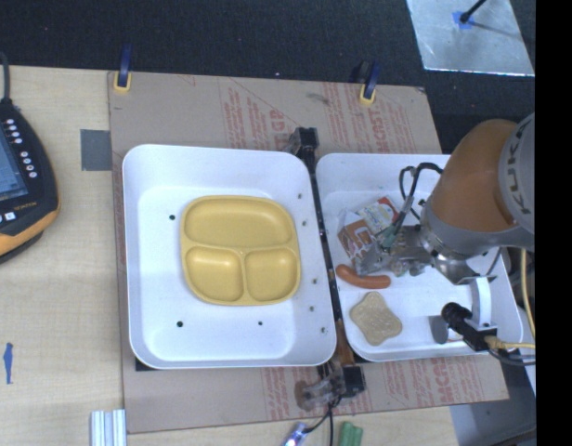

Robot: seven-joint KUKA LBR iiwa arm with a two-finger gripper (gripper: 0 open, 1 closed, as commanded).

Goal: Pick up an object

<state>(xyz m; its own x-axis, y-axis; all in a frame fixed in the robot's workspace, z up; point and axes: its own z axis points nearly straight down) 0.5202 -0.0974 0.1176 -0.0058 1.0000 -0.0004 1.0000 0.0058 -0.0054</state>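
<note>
On my cardboard-covered bench [221,110], the gripper [383,258] is down in the right bin [509,337] just above the hot dog [363,278], presumably targeting it; I cannot tell its grip state.

The arm [481,193] covers much of the right bin [360,167], the gripper's [383,258] fingers are lost in clutter, and the snack packet [365,230] is partly hidden.

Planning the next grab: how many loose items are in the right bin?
3 visible: a sausage at the left-middle, a cracker below it, a snack packet above. The arm may hide more.
</note>
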